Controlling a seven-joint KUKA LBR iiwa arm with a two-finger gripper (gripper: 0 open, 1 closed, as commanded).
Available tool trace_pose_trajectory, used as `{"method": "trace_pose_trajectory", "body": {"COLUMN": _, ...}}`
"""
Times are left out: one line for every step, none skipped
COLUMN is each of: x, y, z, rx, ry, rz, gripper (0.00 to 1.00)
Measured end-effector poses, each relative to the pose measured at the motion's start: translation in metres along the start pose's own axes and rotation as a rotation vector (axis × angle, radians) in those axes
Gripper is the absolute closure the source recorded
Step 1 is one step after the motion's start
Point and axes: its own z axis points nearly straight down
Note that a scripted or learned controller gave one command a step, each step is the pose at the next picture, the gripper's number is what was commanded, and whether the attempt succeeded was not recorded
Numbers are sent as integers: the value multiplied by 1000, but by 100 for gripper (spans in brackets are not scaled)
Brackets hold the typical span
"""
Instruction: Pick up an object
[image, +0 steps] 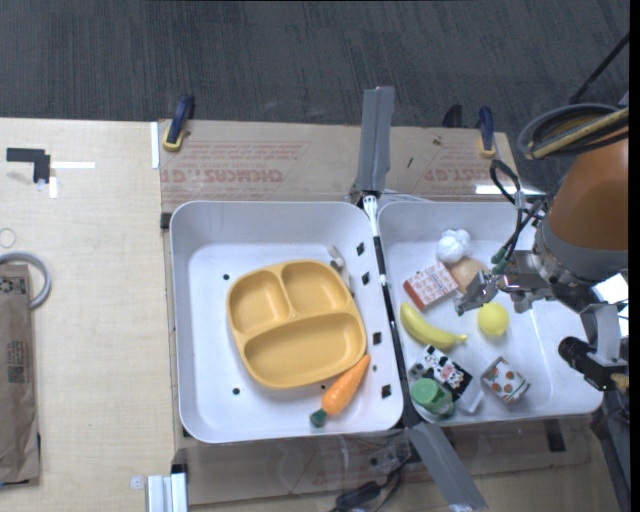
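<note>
A: Our hand hangs low in the right bin, right at the lemon and the tan lump. Fingers apart or together? We cannot tell; it's a dark tangle from up here.

B: Nothing is visibly between them, so we won't call a grasp. The lemon sits just below the hand, close enough to be our likely target, we'd judge.

A: The neighbours crowd in: a red-and-white box to the left, a banana beneath that, a white clump above.

B: That packing explains the arm coming steeply from the right. Our left bin carries a yellow divided plate with a carrot against its lower edge, well apart from the hand.
</note>
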Motion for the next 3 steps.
{"method": "trace_pose_trajectory", "body": {"x": 5, "y": 17, "z": 93, "rx": -8, "ry": -1, "rz": -126, "gripper": 0}}
{"method": "trace_pose_trajectory", "body": {"x": -27, "y": 41, "z": 4, "rx": -4, "ry": -2, "rz": -128, "gripper": 0}}
{"method": "trace_pose_trajectory", "body": {"x": -31, "y": -5, "z": 111, "rx": -1, "ry": 0, "rz": -143, "gripper": 0}}
